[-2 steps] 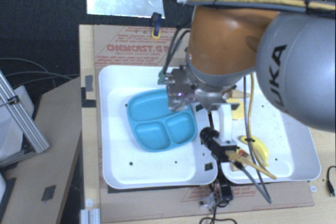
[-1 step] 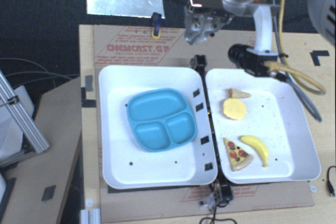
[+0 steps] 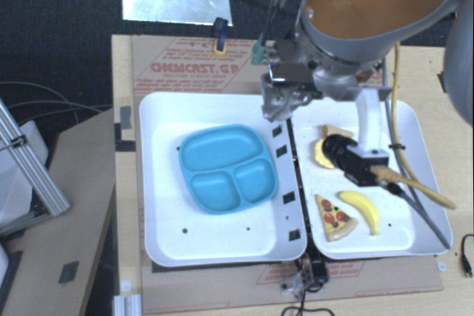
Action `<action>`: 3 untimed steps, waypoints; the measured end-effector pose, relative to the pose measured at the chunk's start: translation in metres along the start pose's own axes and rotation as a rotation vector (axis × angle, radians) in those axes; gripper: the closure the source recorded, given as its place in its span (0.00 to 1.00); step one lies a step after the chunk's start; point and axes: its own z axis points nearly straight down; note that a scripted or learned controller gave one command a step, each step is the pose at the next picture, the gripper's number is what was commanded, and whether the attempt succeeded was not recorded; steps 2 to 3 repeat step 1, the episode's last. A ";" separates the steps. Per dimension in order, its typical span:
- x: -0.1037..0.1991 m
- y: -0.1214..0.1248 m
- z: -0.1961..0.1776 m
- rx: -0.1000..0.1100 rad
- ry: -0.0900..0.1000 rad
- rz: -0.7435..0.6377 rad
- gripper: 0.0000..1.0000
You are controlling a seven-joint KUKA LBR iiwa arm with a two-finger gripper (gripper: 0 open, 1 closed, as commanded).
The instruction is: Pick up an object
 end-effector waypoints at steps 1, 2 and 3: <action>0.024 0.002 0.085 0.000 0.000 -0.001 1.00; 0.024 0.002 0.085 0.000 0.000 -0.001 1.00; 0.024 0.002 0.085 0.000 0.000 -0.001 1.00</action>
